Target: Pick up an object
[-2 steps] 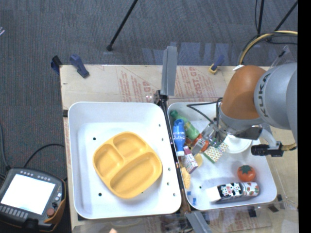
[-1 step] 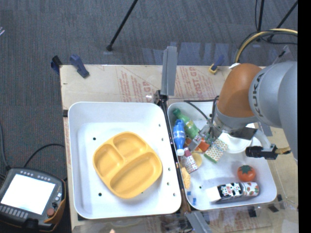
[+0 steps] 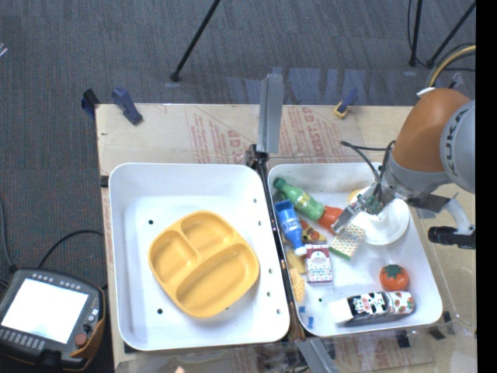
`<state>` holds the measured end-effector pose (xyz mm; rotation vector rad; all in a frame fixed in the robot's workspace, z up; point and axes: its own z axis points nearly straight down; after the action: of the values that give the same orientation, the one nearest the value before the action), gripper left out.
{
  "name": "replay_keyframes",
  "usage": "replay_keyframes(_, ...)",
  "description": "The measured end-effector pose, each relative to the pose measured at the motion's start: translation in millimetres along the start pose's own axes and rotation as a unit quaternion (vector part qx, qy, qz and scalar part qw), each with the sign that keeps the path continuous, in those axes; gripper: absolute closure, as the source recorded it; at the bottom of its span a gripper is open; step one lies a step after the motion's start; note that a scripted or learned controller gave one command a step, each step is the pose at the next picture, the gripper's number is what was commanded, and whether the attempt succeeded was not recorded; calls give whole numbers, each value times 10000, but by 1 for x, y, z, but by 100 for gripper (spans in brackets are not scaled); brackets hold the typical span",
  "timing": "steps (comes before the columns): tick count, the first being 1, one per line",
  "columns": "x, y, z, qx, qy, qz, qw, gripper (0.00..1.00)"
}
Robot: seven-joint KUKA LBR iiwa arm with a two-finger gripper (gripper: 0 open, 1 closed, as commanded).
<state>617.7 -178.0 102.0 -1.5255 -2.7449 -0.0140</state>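
Note:
My gripper (image 3: 347,221) hangs low over the middle of the right bin (image 3: 425,286), just above a pale waffle-patterned piece (image 3: 346,244) and beside an orange-red item (image 3: 330,215). A green bottle (image 3: 301,199), a blue bottle (image 3: 289,225) and a small red-and-white carton (image 3: 318,264) lie to its left. A white plate (image 3: 386,224) sits right under the wrist. A tomato (image 3: 394,277) and a long printed box (image 3: 374,305) lie nearer the front. Nothing is seen held.
The left bin (image 3: 132,193) holds a yellow divided tray (image 3: 203,263). A grey upright post (image 3: 270,119) stands behind the gap between the bins. A teach pendant (image 3: 48,311) lies on the floor at lower left. Clamps sit on the bench's back edge.

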Motion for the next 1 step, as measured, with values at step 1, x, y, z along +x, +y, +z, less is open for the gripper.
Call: replay_keyframes(1,37,22,10,15,-61,-553,9985,0)
